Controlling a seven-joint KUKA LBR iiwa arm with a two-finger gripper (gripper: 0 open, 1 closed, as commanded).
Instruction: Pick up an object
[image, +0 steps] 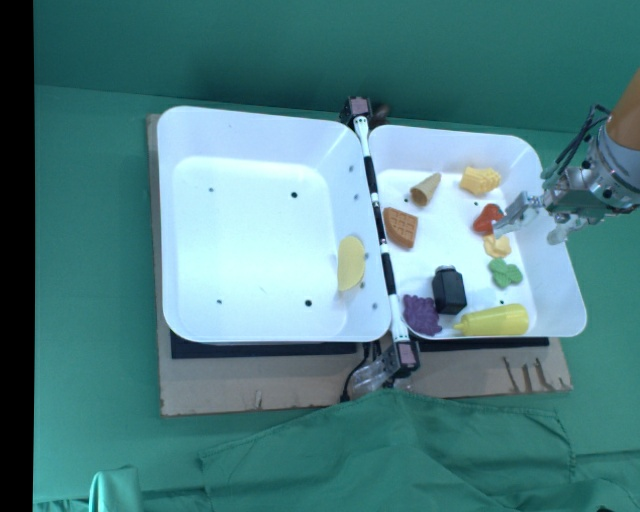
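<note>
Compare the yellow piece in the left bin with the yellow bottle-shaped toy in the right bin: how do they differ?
The yellow piece is pale, flat and rounded, resting against its bin's right wall; the yellow bottle-shaped toy is deeper yellow, long, lying on its side by the near wall. The piece sits alone; the toy lies beside the purple grapes. Both are yellow.

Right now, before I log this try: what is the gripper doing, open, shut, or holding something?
Gripper: cannot be told; it hangs over the right bin beside the red toy, with nothing visibly between its tips.
</note>
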